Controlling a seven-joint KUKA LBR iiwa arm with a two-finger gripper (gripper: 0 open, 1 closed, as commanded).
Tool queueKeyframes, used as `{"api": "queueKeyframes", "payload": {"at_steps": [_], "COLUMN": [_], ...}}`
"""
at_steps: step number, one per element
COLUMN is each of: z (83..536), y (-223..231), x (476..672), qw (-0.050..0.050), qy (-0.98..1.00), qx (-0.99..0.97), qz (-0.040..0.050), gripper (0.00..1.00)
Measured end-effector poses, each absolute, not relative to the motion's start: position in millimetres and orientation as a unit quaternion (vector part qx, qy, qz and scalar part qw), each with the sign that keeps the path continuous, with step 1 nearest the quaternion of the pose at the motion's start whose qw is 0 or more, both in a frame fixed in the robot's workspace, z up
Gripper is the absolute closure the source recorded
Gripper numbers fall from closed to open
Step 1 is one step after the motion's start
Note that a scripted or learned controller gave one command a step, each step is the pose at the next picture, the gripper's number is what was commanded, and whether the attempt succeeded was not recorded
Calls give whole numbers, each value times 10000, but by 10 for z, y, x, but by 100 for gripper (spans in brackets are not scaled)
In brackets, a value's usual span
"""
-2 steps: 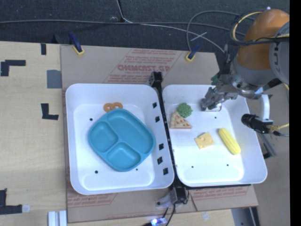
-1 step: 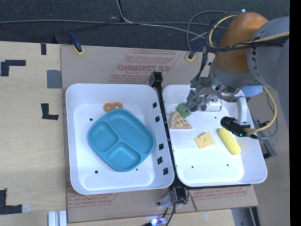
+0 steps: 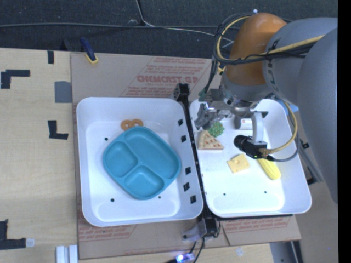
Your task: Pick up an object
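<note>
My gripper (image 3: 210, 123) hangs over the far left part of the right bin (image 3: 258, 201), just above a green broccoli piece (image 3: 216, 129) and a waffle-patterned wedge (image 3: 209, 142). A yellow cheese block (image 3: 238, 164) and a yellow corn cob (image 3: 270, 168) lie toward the bin's middle and right. A black part of the arm with a yellow cable (image 3: 249, 146) sits between them. The arm's body covers the far side of this bin.
The left bin (image 3: 96, 201) holds a blue divided plate (image 3: 141, 161) and a small brown pretzel (image 3: 131, 124) behind it. A black clip strip (image 3: 186, 141) runs between the two bins. Cardboard lies under both bins.
</note>
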State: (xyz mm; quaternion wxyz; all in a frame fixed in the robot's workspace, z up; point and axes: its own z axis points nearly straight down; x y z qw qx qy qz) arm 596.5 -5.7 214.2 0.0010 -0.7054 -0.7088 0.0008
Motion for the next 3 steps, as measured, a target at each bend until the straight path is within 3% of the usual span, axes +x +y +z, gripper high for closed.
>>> {"api": "queueKeyframes", "payload": {"at_steps": [1, 2, 3], "z": [2121, 2305, 2295], "y": [500, 1026, 993], "x": [5845, 5881, 5879], "qw": [12, 5, 5], "qy": [-7092, -7095, -7080], "qx": [-7050, -7047, -7062], "qz": [9, -5, 8], "gripper": [100, 100, 0]}}
